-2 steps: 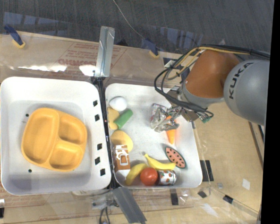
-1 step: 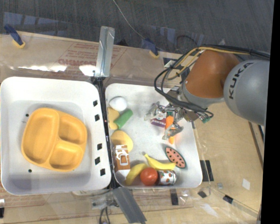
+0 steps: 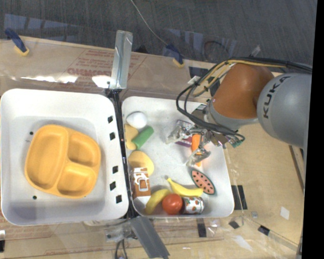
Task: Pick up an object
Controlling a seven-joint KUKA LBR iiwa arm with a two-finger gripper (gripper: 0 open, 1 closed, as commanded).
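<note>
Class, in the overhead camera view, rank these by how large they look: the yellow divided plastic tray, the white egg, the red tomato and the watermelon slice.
1. Yellow divided plastic tray, by far the largest.
2. Watermelon slice, a flat red wedge.
3. Red tomato and white egg look alike in size, so I would not rank one above the other.

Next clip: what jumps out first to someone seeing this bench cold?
The yellow divided tray lies alone in the left bin. The right bin is crowded with toy food: a banana, tomato and watermelon slice near its lower edge. The arm's orange band hangs above, its hand low over that bin's middle.
</note>
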